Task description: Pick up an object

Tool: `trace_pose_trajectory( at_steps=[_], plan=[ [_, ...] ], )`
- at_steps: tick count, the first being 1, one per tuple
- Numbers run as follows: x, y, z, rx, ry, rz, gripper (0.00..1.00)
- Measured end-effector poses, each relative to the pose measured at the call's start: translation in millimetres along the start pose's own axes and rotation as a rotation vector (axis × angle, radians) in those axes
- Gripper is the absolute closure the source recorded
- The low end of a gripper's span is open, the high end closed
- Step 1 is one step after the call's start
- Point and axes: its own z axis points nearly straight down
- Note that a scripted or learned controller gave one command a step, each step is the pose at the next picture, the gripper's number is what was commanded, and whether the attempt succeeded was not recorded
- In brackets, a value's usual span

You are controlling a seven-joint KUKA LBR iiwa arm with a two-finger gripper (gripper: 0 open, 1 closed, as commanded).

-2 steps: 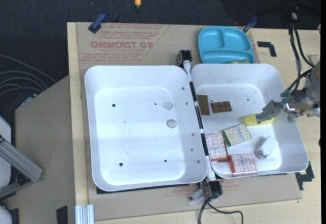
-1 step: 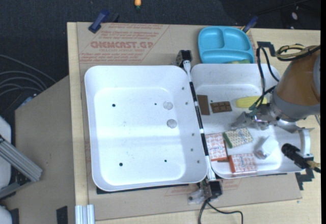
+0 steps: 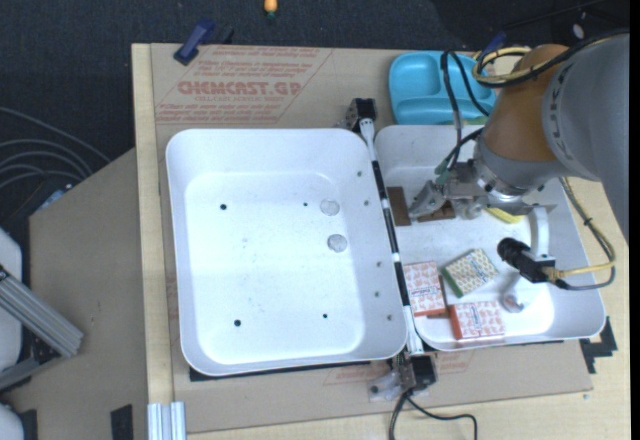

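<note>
From my screen, the arm comes in from the upper right of the frame, its grey bulk bending down and to the left over the right bin. The orange band sits above the wrist. Below it the gripper points leftward, low over the upper left part of that bin. I cannot tell how far the pincer is open or whether it has hold of anything.

Just left of the gripper, against the wall shared with the left bin, lies a brown piece. The gripper is just beside it, but I cannot tell whether they touch.

Three small printed boxes lie lower in the right bin. A red-and-white box lies along the left wall, and a green-patterned box sits tilted just to its right. A second red box lies near the lower rim. A yellow scrap shows below the wrist, and a small grey lump rests right of the boxes.

The left bin holds two pale discs near its right side, one below the other. A blue tray sits above the right bin, toward the top of the frame.
</note>
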Motion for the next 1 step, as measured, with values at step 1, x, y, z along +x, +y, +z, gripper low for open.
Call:
trace_pose_trajectory(
  at_steps=[1],
  plan=[
    [-0.7,0.3,-10.1,-0.002,-0.001,0.001,1.0]
  ],
)
